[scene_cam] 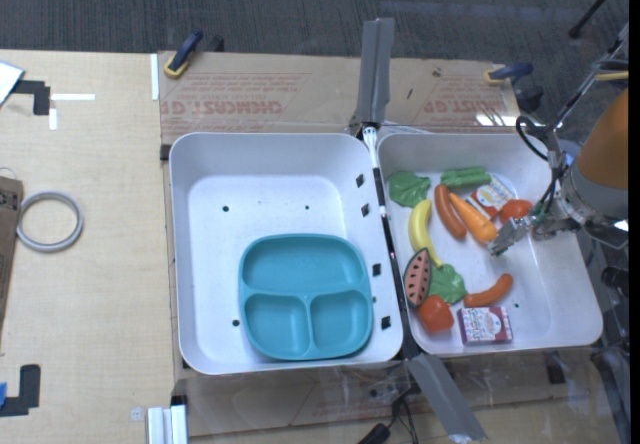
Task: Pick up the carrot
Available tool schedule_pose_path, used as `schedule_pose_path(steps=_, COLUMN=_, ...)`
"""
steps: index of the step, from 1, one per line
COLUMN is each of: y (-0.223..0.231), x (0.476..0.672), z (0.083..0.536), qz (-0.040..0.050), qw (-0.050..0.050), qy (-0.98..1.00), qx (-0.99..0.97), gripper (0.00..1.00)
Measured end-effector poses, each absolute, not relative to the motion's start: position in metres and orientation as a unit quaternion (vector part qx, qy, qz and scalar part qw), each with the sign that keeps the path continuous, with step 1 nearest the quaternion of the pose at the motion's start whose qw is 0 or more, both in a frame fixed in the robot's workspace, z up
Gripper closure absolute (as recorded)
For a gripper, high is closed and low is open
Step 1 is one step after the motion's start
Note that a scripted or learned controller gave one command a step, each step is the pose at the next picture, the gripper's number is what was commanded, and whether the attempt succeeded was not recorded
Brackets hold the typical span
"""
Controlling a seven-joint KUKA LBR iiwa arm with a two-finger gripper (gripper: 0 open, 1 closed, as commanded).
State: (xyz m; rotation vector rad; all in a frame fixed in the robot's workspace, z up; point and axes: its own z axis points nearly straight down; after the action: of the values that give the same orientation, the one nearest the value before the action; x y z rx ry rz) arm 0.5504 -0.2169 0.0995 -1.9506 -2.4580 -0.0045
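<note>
The carrot (473,217) is an orange tapered piece lying at a slant in the upper middle of the right bin (560,322), between a red-orange sausage (449,212) and a white packet (492,198). My gripper (505,237) reaches in from the right and hangs low just right of the carrot's lower tip, close to it or touching it. Nothing is visibly lifted by the gripper.
The right bin also holds a banana (419,228), green leafy pieces (407,188), a green vegetable (466,177), a watermelon slice (417,276), a tomato (434,314), a second orange piece (488,290) and a pink box (485,324). The left bin (200,232) holds a teal divided plate (305,295).
</note>
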Motion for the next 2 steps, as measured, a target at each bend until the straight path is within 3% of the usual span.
schedule_pose_path(steps=1, y=-0.202, x=0.543, z=0.088, qz=0.0014, qw=0.003, qy=-0.694, qx=-0.720, gripper=0.00)
schedule_pose_path(steps=2, y=-0.177, x=0.561, z=0.088, qz=0.0014, qw=0.002, qy=-0.688, qx=-0.726, gripper=0.00)
